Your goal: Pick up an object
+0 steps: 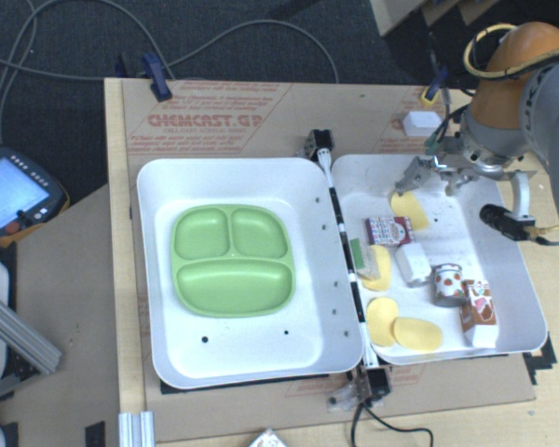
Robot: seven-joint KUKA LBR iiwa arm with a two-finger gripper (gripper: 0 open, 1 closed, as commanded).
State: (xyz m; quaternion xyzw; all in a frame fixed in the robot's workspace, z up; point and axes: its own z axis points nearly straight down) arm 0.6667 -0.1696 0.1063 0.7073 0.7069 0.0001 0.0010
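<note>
My gripper [436, 169] hangs over the far end of the right bin [517, 268], under the orange-banded wrist [503, 82]. Just below and left of it lies a yellow piece [409, 209], apart from the gripper. Nothing shows held by the gripper. Further loose items lie in this bin: a small red-and-white packet [388, 230], a yellow wedge [381, 266] beside a green strip [357, 252], a white block [413, 264], a small brown can [445, 283], a red-and-white carton [477, 309], and two yellow discs [382, 318] [418, 333].
The left bin [158, 250] holds a green divided plate [231, 257]. A black dark-tipped part [505, 220] juts over the right bin's far right side. A white box [421, 122] and a blue clamp [156, 74] sit on the board behind the bins.
</note>
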